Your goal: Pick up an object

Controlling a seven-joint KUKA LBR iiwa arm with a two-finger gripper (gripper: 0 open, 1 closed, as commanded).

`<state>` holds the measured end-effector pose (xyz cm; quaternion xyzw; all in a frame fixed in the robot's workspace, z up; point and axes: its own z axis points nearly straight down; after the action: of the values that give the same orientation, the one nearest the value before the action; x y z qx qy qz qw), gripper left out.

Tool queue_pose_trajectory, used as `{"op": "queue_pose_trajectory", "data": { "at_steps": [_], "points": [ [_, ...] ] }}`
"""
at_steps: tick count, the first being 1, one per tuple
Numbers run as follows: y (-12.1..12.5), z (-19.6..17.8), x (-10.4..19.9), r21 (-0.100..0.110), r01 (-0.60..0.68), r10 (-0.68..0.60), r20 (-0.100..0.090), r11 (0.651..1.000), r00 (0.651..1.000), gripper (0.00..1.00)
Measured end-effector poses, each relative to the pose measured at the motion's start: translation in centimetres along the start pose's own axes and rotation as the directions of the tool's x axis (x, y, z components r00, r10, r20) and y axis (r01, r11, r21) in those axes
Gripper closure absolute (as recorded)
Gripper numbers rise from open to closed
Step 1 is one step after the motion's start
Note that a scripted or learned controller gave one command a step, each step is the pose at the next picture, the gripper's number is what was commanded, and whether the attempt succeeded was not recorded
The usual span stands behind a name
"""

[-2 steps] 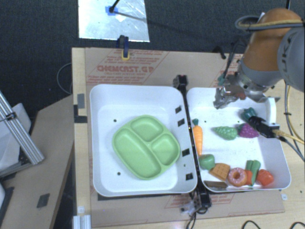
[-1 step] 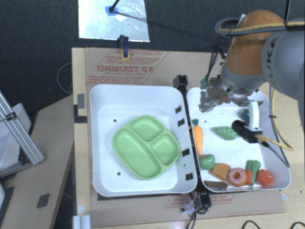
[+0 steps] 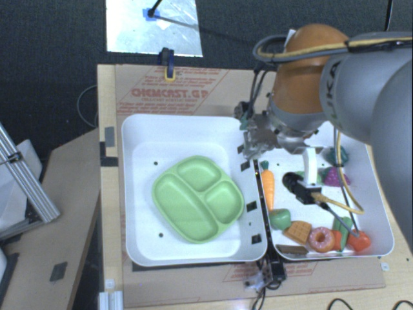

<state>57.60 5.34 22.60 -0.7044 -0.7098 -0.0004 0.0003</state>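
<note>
carrot (image 3: 268, 187) tapered, orange; plate (image 3: 197, 199) glossy green, three compartments.

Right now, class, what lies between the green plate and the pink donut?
In the camera view, between the green plate and the pink donut lie the bins' shared divider, a green toy and a waffle-like piece.

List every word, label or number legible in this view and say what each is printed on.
"CHEMCAST GP": large red print on the brown board behind the white bins, upside down and partly blurred, so a likely reading.
Smaller red lines above and below it: too blurred to read.
Red print on the board's front edge: unreadable.
</note>
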Motion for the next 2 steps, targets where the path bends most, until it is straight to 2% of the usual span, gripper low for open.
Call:
{"op": "queue_pose_trajectory", "data": {
  "at_steps": [1,2],
  "points": [
    [-0.4,1.2,2.8,0.001,-0.001,0.001,0.001,1.000,1.000,1.00],
    [-1.1,-0.6,2.3,-0.001,-0.007,0.007,0.000,1.000,1.000,1.00]
  ]
}}
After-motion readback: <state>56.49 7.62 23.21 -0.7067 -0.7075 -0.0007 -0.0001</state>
